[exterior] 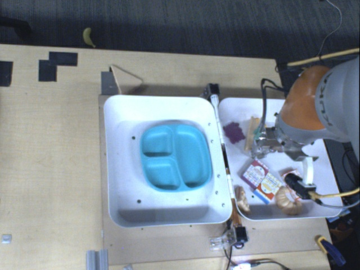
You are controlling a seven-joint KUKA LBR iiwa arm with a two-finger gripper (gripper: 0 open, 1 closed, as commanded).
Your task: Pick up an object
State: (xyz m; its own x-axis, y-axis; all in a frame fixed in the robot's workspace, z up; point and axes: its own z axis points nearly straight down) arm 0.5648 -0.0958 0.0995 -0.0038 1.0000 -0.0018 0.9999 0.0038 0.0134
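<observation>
A small box printed in red, white and yellow (261, 180) is lying flat and slightly askew in the right bin (326, 176), toward its near side. Just beside it a brown, rounded object (288, 201) is resting, and a purple item (234, 131) is sitting at the bin's far left. A tan piece (242, 198) is lying against the near-left wall. The left bin (115, 151) is holding a blue three-compartment tray (174, 156). The gripper (263, 146) is hanging over the right bin just beyond the box; how it stands cannot be told from here.
</observation>
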